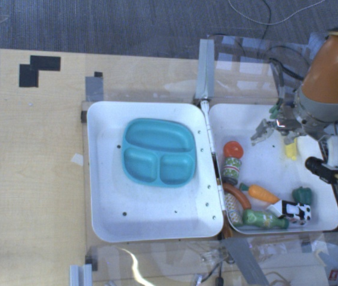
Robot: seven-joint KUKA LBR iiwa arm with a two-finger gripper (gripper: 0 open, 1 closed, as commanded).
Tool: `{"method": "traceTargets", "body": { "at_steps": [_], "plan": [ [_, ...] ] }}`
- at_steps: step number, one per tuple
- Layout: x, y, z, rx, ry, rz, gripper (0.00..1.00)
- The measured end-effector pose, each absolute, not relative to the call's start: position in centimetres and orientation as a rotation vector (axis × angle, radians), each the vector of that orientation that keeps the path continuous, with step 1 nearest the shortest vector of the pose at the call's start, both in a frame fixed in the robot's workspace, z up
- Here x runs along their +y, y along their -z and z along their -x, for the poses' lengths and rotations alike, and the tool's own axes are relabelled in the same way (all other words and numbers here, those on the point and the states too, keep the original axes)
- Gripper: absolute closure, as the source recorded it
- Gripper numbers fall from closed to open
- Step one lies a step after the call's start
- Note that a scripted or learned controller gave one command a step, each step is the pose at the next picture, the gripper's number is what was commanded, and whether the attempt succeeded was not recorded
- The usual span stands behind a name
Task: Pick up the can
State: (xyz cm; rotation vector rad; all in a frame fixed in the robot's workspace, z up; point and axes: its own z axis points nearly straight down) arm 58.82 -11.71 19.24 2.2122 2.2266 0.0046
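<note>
In the camera view, two shallow white plastic bins are sitting side by side on the pale wooden table (31,177). The left white bin (106,213) is carrying a turquoise plastic plate with three compartments (158,152), which is lying flat near its middle. The right white bin (249,121) is holding the other things. The small cylindrical can with a red-orange lid and a green patterned label (232,161) is lying close to the left wall of this bin, its lid pointing to the far side. Just below it a brown toy sausage (235,196) is curving along the same wall, and an orange toy carrot (262,193) is lying beside it. A green bottle-shaped toy (264,220) is resting along the near wall, touching a small black and white box (295,212), and a dark green toy (303,195) is sitting just behind that box. A yellow piece (291,148) is lying near the arm. The grey arm with the orange band (329,70) is reaching in from the right, and the end effector (274,126) is hanging over the far part of the right bin, well apart from the can. Its metal fingers (263,131) are spreading apart and are pinching nothing.
</note>
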Motion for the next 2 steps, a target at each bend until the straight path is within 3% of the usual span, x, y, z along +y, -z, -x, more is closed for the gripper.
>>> {"method": "traceTargets", "body": {
  "at_steps": [1, 2],
  "plan": [
    [-8.1, -8.8, -64.0, 2.236, -0.010, -2.197, 0.00],
    [-8.6, -8.9, -59.2, 2.356, -0.012, -2.066, 0.00]
  ]
}}
